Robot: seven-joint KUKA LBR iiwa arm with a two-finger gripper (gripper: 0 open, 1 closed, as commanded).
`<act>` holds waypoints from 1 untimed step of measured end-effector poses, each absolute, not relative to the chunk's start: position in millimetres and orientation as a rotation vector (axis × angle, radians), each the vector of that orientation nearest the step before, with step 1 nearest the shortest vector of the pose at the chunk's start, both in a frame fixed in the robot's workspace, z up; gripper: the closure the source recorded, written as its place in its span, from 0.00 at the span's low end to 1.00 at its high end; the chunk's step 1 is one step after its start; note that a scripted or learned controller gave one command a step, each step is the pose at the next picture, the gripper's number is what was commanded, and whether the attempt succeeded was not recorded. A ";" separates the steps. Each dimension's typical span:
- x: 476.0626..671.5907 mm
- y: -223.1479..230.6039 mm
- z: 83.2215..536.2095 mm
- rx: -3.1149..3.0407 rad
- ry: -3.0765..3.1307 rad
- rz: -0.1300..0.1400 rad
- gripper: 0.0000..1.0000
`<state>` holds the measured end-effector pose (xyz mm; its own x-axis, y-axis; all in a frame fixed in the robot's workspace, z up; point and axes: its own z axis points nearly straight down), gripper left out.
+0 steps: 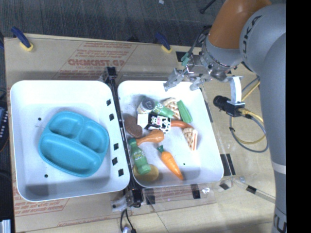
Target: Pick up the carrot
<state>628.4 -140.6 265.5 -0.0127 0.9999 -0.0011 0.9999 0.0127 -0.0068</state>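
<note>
I see the carrot (pixel 170 163) lying flat in the right bin (pixel 206 130), toward its near wall, at about six o'clock from the bin's middle. Its long axis runs on a slant, from roughly eleven o'clock to five o'clock: the green leafy end points up and left, the orange tip down and right, stopping just short of the near wall. To the carrot's three o'clock the bin floor is bare white, the widest open room around it. At its nine o'clock a green bottle (pixel 139 158) lies close beside, with a yellowish round piece (pixel 149 173) under the bottle's lower end. At twelve o'clock an orange drumstick-shaped toy (pixel 150 138) sits near the leafy end, and at one o'clock a striped tan piece (pixel 191 138) lies apart from it. Further back the pile holds a black-and-white cow-patterned block (pixel 159 122), a green pod (pixel 184 110) and a brown disc (pixel 132 126). The claw (pixel 183 79) hovers over the bin's far rim at twelve o'clock, well apart from the carrot, its fingers spread and nothing between them. The left bin (pixel 24 130) holds a blue divided tray (pixel 74 143). Both bins rest on the worktop (pixel 73 57).
</note>
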 end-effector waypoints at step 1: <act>561.7 -144.8 111.9 -1.987 -2.417 0.014 0.00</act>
